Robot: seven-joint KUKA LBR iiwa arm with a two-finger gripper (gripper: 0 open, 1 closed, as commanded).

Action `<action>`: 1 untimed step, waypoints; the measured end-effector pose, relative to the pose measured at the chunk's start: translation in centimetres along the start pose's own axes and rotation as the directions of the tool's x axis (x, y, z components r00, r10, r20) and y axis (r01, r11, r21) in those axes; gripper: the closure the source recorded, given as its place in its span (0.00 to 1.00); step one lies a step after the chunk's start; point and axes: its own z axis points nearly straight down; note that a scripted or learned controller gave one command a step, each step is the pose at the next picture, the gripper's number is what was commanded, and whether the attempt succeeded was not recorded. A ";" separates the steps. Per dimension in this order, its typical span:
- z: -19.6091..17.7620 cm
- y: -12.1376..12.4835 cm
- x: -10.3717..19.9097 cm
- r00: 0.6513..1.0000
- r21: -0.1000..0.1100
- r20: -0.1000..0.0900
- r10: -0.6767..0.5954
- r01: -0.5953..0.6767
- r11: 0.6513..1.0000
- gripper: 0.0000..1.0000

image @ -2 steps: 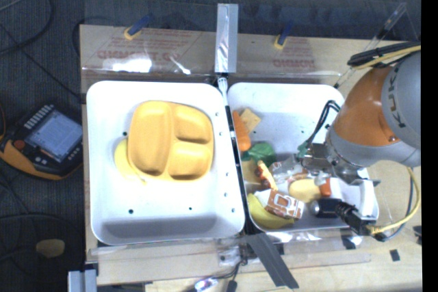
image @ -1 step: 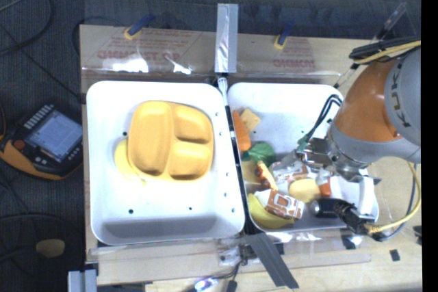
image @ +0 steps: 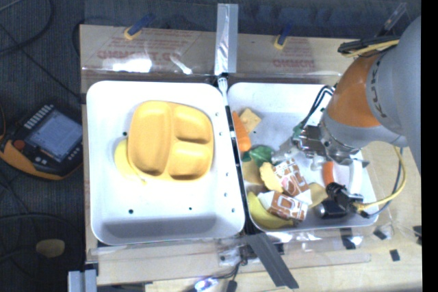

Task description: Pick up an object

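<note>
The right bin [image: 280, 100] holds a pile of toy food. An orange carrot [image: 241, 134] lies along its left wall beside a pale yellow cracker [image: 250, 120]. Below them are a green piece [image: 261, 154], two brown-and-white packets [image: 292, 178] [image: 287, 205] and a yellow banana [image: 263, 217]. A small orange-red piece [image: 329, 172] lies at the right. My gripper [image: 306, 144] hangs low over the middle of this bin, just above and to the right of the upper packet. Nothing can be seen held in it.
The left bin [image: 102, 202] carries a yellow sectioned plate [image: 169, 139] in its upper half. A metal divider [image: 226, 37] stands between the bins at the back. The grey arm with its orange band [image: 356, 102] covers the right bin's upper right corner.
</note>
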 end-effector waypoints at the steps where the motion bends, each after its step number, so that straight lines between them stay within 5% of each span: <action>1: 2.1 -4.6 -2.0 1.000 -0.025 -0.001 -0.025 0.025 0.999 0.00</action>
